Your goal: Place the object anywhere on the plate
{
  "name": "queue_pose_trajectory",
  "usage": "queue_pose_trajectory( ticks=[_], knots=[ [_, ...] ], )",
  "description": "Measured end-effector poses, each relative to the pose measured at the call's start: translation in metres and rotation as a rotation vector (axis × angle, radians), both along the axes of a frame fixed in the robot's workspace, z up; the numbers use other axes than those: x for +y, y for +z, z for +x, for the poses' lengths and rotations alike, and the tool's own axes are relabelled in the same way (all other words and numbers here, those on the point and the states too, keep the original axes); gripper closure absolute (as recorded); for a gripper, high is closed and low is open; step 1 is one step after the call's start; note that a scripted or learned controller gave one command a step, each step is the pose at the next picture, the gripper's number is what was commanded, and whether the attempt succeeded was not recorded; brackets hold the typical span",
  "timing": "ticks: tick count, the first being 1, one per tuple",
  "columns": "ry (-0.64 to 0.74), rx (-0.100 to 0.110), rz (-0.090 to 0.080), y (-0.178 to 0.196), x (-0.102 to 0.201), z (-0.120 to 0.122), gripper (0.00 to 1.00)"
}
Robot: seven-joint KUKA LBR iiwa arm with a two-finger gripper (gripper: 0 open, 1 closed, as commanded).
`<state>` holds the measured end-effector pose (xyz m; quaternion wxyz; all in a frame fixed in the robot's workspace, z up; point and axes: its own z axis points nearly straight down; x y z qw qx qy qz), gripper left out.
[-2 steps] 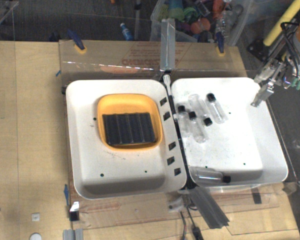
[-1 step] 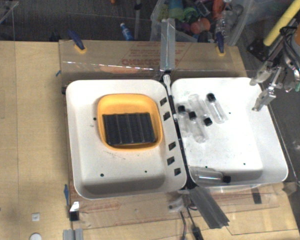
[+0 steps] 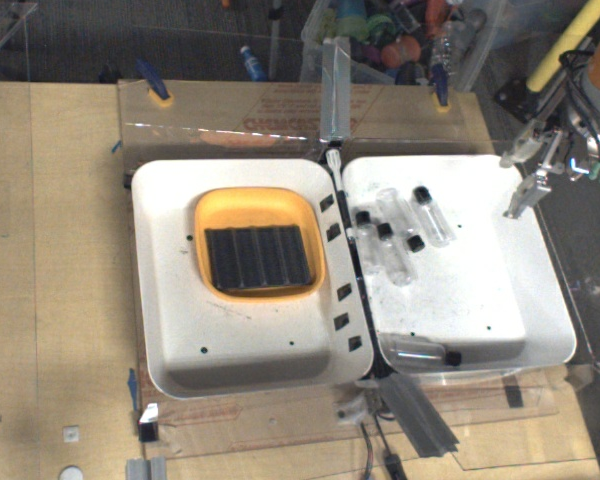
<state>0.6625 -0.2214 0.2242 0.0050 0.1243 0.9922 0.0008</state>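
Observation:
An orange square plate (image 3: 212, 211) lies in the left bin (image 3: 160, 268). A black ribbed rectangular object (image 3: 259, 258) rests flat on the plate, covering most of its middle. My gripper (image 3: 526, 186) hangs over the far right corner of the right bin (image 3: 500, 298), well away from the plate, and nothing shows in it.
Several clear vials with black caps (image 3: 410, 226) lie in the far left part of the right bin, and one more (image 3: 425, 350) sits at its near edge. A divider with black clips (image 3: 342, 258) runs between the bins. Toy clutter fills a clear tub (image 3: 400, 18) behind the bench.

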Motion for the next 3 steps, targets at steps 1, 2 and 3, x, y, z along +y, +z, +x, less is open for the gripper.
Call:
queue_pose_trajectory(
  ticks=[1,2,3],
  knots=[
    [0.165,-0.001,-0.003,0.0142,0.0017,-0.0056,0.00],
    [0.217,0.000,-0.004,0.0102,0.0020,-0.0033,0.00],
    [0.189,-0.001,-0.001,0.0114,0.0001,-0.0034,0.00]
  ],
)
